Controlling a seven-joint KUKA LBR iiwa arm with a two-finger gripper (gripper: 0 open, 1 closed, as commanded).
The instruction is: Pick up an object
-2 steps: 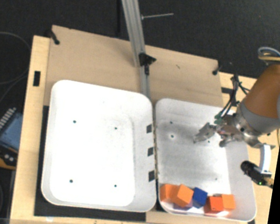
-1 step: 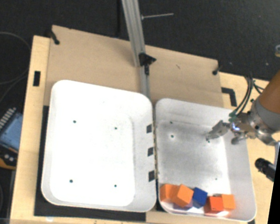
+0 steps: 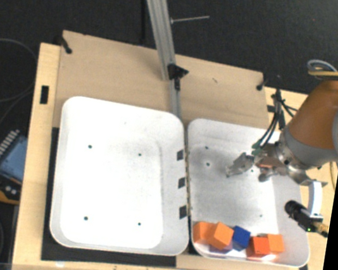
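Currently gripper [image 3: 250,166] hangs over middle of right bin [image 3: 219,139], fingers apart, holding nothing. Blocks [image 3: 238,239] packed in row against bin's near wall, toward bench's near-right corner. Risk: tight cluster, wall blocks fingers; grasp slips.

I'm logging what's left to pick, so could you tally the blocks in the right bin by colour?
Orange blocks: 4
Blue blocks: 1
Total: 5, all along the near wall of the right bin. A purplish sliver under one orange block is too hidden to count.
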